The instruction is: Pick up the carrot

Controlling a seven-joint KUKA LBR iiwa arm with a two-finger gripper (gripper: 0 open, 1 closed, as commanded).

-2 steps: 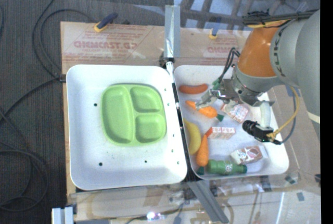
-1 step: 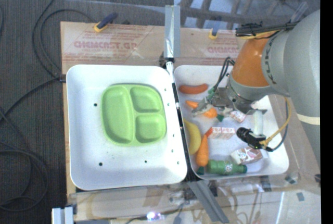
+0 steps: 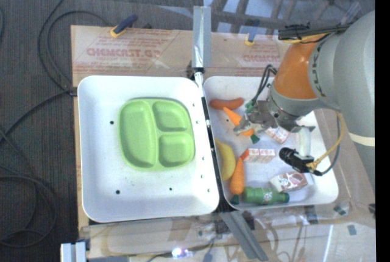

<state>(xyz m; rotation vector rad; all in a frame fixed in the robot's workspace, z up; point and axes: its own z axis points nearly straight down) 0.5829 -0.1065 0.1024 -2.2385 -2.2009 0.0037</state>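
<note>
Carrot (image 3: pixel 237 175) well below hand (image 3: pixel 251 119), untouched

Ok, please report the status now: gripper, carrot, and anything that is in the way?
Gripper low in right bin, upper part. Carrot lies free at lower left, not held. Banana touches its left side, green bottle just below it.

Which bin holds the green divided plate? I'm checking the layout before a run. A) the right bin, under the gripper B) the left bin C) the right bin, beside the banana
B: the green divided plate lies alone in the left bin, while the carrot, banana and gripper are all over the right bin.
</note>
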